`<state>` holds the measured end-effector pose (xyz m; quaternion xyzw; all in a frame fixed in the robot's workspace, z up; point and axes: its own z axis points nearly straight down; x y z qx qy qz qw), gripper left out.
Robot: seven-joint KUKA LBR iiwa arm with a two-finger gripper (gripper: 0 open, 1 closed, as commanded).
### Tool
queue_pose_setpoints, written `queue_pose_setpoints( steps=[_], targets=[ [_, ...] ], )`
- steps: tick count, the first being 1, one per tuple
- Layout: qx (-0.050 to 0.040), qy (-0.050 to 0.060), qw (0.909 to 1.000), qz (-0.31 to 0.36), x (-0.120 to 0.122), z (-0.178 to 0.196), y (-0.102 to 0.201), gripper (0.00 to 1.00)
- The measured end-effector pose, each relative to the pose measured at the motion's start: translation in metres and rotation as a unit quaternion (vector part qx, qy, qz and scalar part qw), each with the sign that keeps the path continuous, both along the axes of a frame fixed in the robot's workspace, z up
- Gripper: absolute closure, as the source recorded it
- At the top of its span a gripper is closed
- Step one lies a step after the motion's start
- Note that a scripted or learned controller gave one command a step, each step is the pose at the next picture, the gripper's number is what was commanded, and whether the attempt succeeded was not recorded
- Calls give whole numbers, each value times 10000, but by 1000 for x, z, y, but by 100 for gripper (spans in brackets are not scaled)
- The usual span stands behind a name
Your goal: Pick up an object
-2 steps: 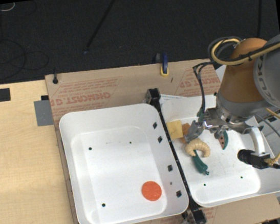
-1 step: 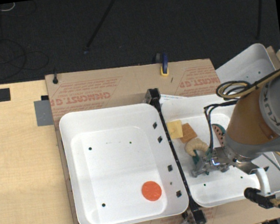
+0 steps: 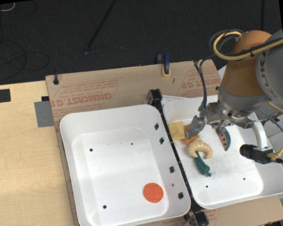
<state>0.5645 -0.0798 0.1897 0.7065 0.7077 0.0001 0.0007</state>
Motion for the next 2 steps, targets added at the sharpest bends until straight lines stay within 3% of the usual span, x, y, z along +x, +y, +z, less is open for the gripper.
queue_pose_setpoints(
  steps=[1,2],
  targets=[
    [7,10,10000,-8,-4,-103,-6,0],
    [10,39,10000,-14,-5,-93,-8,100]
  ],
)
